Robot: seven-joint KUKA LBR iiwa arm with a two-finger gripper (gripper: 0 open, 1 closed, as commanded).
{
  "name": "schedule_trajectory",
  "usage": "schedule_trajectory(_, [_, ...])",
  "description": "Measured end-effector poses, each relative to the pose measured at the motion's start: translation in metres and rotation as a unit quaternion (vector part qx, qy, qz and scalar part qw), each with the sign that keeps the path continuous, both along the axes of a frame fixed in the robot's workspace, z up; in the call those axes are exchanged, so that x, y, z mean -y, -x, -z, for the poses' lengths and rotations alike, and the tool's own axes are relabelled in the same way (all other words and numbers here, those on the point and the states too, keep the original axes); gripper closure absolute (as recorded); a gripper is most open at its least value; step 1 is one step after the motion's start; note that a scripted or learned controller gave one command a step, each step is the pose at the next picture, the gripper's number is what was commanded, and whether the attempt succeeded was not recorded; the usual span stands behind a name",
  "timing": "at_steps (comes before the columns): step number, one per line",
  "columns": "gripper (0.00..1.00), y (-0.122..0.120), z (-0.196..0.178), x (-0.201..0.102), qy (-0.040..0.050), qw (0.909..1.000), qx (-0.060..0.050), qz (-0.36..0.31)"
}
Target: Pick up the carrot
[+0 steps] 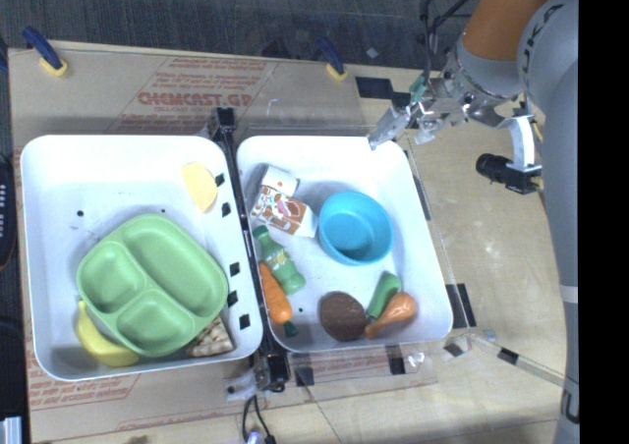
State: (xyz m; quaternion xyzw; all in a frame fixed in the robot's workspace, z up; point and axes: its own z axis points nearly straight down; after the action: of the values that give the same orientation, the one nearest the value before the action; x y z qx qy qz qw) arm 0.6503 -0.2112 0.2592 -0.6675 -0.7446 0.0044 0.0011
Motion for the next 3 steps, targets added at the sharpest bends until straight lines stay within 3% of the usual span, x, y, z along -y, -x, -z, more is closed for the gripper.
schedule_trajectory(1, [0.00, 0.057, 0.064, -0.007, -0.0021, 0.9999, -0.003, -0.013])
schedule_trajectory(2, [0.00, 0.106, 0.035, -0.017, -0.0015, 0.9997, 0.000, 0.026])
schedule_trajectory(3, [0.00, 0.168, 0.091, -0.041, -0.0042, 0.9977, -0.001, -0.068])
